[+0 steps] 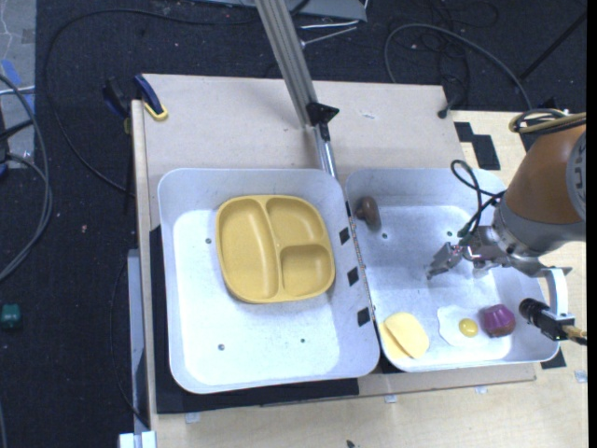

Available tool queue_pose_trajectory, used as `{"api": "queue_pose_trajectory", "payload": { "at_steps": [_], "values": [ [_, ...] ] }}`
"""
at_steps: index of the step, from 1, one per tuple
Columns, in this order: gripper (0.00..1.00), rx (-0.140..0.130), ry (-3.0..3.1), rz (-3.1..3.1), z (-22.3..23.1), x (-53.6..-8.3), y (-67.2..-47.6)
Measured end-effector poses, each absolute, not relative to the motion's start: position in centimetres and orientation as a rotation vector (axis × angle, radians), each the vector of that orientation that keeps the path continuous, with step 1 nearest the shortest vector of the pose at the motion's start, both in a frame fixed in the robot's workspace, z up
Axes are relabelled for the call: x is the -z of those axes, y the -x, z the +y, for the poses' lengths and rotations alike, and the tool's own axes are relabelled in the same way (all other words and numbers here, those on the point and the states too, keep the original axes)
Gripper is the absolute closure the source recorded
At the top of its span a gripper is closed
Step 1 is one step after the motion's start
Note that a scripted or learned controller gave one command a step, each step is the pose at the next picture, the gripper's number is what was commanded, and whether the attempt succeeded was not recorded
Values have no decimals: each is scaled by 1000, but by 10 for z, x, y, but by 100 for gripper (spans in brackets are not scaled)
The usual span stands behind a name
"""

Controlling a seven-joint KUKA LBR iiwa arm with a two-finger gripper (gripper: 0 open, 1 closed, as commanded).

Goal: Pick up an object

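The right bin (pixel 410 236) holds a few small objects. A brown rounded piece (pixel 367 211) lies near its far left corner. At the front, a yellow wedge (pixel 406 334) rests against the rim, with a toy fried egg (pixel 465 327) beside it and a purple lump (pixel 497 320) touching the egg's right side. My gripper (pixel 446 259) hangs low over the middle of this bin, above bare floor, behind and slightly left of the egg. No object shows at its tip.
The left bin (pixel 187 334) carries a yellow divided plate (pixel 275 248). A slanted metal pole (pixel 291 54) rises behind the bins. The arm's grey and orange body (pixel 546 194) covers the right bin's far right side.
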State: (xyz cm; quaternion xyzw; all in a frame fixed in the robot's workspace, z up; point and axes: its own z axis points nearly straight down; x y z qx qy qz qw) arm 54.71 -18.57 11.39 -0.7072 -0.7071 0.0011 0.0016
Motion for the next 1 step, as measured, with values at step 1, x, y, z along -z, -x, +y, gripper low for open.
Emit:
{"api": "queue_pose_trajectory", "payload": {
  "at_steps": [1],
  "values": [
    [100,0,2222,-2222,-186,-127,-548]
  ]
}}
